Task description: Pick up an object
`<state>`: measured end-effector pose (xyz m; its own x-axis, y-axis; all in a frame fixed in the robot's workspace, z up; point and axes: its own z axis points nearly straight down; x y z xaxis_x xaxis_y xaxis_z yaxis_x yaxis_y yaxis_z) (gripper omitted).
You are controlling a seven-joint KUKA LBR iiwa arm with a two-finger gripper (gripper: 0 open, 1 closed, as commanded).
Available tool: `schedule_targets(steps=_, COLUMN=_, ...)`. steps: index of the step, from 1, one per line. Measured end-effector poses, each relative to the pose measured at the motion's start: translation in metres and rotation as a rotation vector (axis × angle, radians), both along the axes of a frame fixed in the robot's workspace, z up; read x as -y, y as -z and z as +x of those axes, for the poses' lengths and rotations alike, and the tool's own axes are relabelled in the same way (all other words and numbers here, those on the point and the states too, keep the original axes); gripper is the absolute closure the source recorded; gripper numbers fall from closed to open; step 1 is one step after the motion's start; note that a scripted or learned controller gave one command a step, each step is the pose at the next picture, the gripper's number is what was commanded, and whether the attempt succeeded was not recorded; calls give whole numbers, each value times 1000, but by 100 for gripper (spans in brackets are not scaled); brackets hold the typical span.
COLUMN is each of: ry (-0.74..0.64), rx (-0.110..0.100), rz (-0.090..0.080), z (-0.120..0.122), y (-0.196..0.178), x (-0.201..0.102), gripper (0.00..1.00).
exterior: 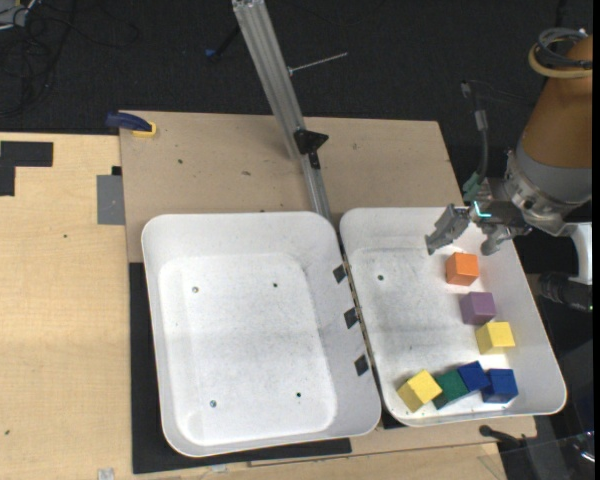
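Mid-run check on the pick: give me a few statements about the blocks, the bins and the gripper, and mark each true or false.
1. All the blocks lie in the right-hand white bin. True.
2. The small orange cube lies nearest the gripper. True.
3. The gripper is carrying the small purple cube. False: it lies on the bin floor, and nothing shows between the open jaws.
4. The small green block sits alone at the bin's far end. False: it lies at the near end between a yellow block and two blue blocks.
5. Another yellow cube lies just below the purple cube. True.
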<state>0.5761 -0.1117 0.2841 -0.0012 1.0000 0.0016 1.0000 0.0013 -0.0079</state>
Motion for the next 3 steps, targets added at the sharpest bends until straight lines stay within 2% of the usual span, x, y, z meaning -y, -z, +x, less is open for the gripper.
schedule_targets(steps=1, ry=2, rx=5, rz=-1, z=0, y=-2, x=1, gripper=0)
schedule_targets(steps=3, ry=2, rx=-3, rz=0, z=3, y=126, x=4, gripper=0)
